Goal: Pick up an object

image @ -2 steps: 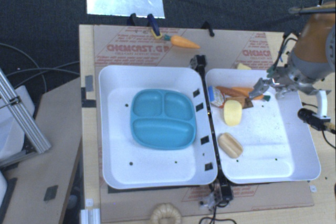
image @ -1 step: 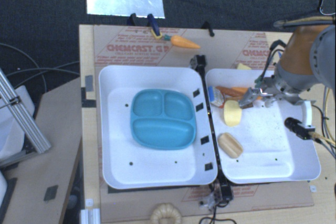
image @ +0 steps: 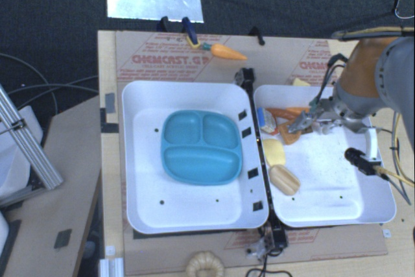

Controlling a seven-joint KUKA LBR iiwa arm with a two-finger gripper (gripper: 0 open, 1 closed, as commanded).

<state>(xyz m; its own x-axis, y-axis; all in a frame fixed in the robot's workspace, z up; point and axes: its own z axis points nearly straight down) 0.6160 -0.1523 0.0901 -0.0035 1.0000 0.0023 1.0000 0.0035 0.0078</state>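
The right bin [image: 337,204] holds several small objects near its left wall. An orange wedge-shaped piece [image: 287,133] lies beside a long orange piece [image: 283,113]. Below them sit a yellow block [image: 274,152] and a tan bread roll [image: 284,179]. A small blue item [image: 261,119] rests against the divider. My gripper [image: 305,120] reaches in from the right and hovers at the right end of the two orange pieces, low and very close to them. Nothing is visibly lifted.
A blue divided plate [image: 201,146] lies in the left bin [image: 146,204]. A toy carrot [image: 224,52] rests on the bench behind the bins. A yellow piece [image: 300,82] sits behind the right bin, and a beige ring [image: 204,264] at the front edge. Cables trail at the right.
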